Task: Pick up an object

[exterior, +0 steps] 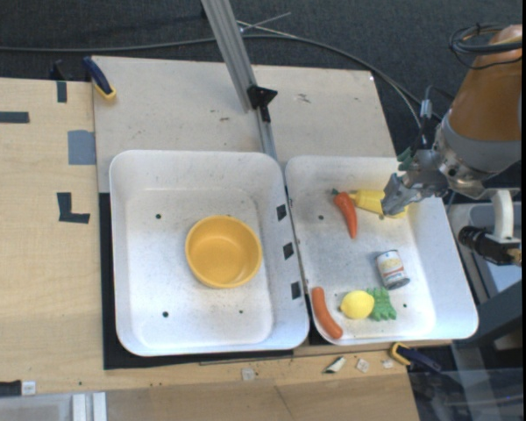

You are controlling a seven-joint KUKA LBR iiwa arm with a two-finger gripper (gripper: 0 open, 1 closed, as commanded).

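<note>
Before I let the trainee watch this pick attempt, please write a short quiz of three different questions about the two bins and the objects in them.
1. True or false: the round yellow plastic bowl sits in the right white bin.
2. Which object lies nearest the gripper? A) the small silver metal can B) the yellow toy corn cob C) the long orange toy sausage
3. Fill in: the round yellow toy lemon lies beside a ____ leafy toy.

Key
1. False; it sits in the left white bin.
2. B; the gripper is at the cob's right end, beside the orange toy carrot.
3. Green.
</note>
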